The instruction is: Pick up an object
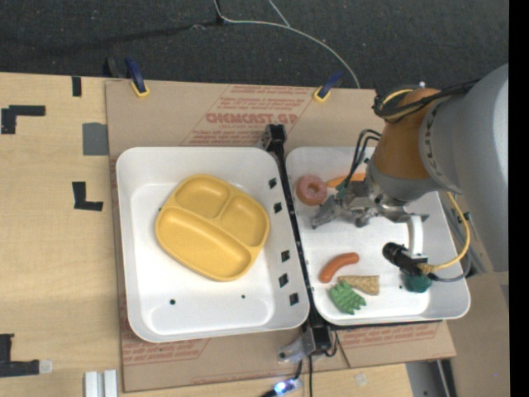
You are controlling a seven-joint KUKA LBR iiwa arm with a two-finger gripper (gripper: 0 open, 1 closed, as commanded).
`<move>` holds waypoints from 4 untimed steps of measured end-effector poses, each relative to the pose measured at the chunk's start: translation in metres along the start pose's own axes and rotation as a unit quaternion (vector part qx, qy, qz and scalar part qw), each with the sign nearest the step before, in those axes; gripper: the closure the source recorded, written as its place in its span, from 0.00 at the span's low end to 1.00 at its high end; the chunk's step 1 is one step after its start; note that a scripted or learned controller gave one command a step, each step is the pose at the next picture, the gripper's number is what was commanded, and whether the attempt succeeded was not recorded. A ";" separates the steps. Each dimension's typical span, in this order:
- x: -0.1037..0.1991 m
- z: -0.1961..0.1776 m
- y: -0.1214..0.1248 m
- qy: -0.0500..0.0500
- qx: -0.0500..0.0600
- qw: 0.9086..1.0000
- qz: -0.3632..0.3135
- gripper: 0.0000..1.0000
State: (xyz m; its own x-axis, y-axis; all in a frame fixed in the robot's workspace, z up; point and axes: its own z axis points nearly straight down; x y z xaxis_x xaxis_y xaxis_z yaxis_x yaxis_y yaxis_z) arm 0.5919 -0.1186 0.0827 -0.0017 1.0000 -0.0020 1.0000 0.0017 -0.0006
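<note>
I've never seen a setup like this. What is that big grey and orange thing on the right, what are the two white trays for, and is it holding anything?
You are looking down from one fixed camera above a bench. The grey and orange thing is a robot arm reaching in from the right. Its grasping tool is low in the right bin, near a pink doughnut-shaped toy. I see nothing between its fingers. That bin also holds toy food: a red sausage, a tan wedge, a green leafy piece and something orange partly hidden behind the tool. The left bin holds a yellow divided plate. The arm's job is to pick one object up.
</note>
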 end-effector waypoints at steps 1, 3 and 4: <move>0.001 -0.013 0.001 0.000 -0.001 1.000 0.000 1.00; 0.014 -0.119 0.002 0.001 -0.003 1.000 -0.001 1.00; 0.015 -0.172 0.003 0.001 -0.003 1.000 0.000 1.00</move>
State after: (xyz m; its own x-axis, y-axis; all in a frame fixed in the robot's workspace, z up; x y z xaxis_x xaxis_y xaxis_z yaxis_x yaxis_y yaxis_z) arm 0.5951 -0.1035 0.2549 -0.0021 1.0000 -0.0004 1.0000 0.0021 0.0046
